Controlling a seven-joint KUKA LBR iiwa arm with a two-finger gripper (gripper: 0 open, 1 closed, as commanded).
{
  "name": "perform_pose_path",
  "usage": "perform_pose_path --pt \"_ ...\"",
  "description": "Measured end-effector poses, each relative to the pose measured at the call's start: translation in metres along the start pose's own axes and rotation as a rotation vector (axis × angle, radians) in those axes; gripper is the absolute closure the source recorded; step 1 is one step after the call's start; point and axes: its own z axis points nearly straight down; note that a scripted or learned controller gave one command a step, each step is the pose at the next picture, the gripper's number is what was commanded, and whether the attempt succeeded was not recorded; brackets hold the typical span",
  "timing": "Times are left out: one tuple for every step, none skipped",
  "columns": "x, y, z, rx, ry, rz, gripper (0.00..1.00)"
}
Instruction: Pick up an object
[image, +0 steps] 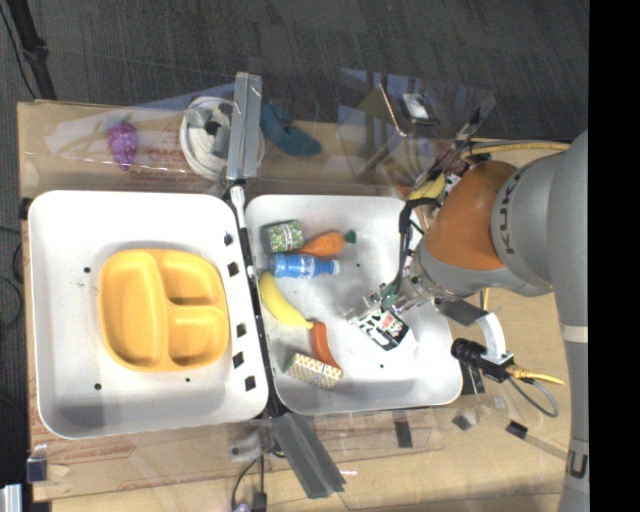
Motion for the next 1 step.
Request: perform_pose_path --pt "0.0117 0.0406 -0.122 -0.001 -0.002 -0.142 1.0"
